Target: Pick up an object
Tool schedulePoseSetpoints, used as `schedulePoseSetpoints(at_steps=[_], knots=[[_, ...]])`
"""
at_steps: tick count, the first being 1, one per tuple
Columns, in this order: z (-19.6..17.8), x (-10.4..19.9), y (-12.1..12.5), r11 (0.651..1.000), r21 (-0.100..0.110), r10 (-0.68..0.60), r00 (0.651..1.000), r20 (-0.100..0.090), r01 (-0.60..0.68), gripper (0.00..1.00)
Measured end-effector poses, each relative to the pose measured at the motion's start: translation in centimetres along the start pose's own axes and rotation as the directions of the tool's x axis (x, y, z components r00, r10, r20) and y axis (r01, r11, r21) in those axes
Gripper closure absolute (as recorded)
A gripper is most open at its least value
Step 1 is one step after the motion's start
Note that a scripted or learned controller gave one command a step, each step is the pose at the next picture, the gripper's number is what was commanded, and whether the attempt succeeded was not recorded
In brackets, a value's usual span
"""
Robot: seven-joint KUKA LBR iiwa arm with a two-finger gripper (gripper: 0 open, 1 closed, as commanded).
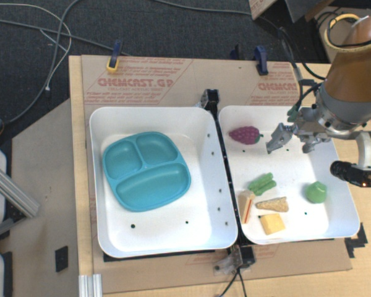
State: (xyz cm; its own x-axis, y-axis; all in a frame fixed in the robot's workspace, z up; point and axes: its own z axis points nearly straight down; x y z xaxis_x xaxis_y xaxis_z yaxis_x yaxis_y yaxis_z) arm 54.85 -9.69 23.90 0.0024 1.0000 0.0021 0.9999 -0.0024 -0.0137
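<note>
1. Because the task leaves the choice of object free, it helps to read the desk [80, 166] from left to right first: the left bin [105, 228] holds a teal divided plate [147, 170], which lies flat and looks hard to pinch.
2. In the right bin [340, 218] the candidates lie apart from each other: a purple grape bunch [245, 135] at upper left, a green vegetable piece [261, 183] in the middle, and an orange carrot stick [248, 210], a tan wedge [272, 204] and a yellow block [272, 223] close together at the lower left.
3. A round green item [316, 192] sits alone toward the right.
4. The hand [297, 138] hangs over the upper part of the right bin, fingers apart and nothing between them, near the grape bunch.
5. To do this well, I would judge the grapes the best target: centre the fingers on either side of the bunch, descend straight, and close only once they straddle it, keeping clear of the divider between the bins.
</note>
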Motion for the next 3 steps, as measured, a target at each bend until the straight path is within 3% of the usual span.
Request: schedulePoseSetpoints(at_steps=[1, 3], knots=[[-0.6, 0.0, 0.2, 1.000, -0.012, -0.002, 1.000, 0.001, 0.002, 0.00], [9.6, 0.1, 0.7, 1.000, -0.005, -0.002, 1.000, 0.000, 0.002, 0.00]])
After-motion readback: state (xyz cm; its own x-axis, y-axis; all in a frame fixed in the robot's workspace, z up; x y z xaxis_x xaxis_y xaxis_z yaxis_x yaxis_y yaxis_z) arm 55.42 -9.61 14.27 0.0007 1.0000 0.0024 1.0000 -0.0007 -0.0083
